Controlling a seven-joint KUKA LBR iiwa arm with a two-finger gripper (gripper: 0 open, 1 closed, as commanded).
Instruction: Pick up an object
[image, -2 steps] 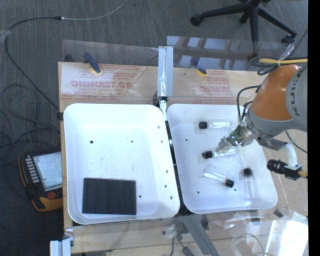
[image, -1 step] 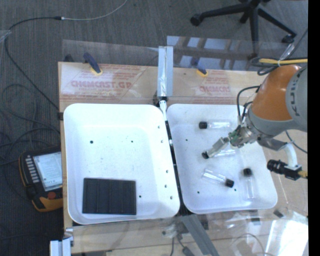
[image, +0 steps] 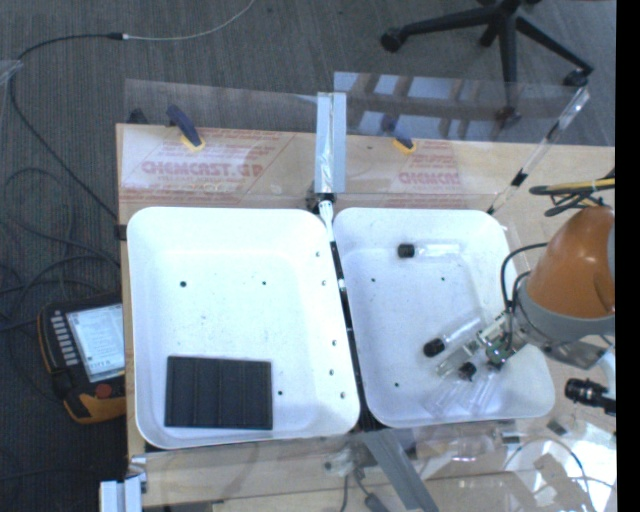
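Clear tubes with black caps (image: 452, 352) lying in a loose cluster on the floor of the right bin (image: 400, 300), touching or just left of the gripper (image: 492, 348), whose state cannot be told from above. One more capped tube (image: 428, 250) well beyond, near the bin's far wall. Farther left, a black ribbed slab (image: 218, 393) in the left bin (image: 220, 260), and red print reading roughly "CHEMCAST" on the board (image: 215, 170) behind.

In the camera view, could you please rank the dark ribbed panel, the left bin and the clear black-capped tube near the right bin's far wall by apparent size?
1. left bin
2. dark ribbed panel
3. clear black-capped tube, clearly the smallest
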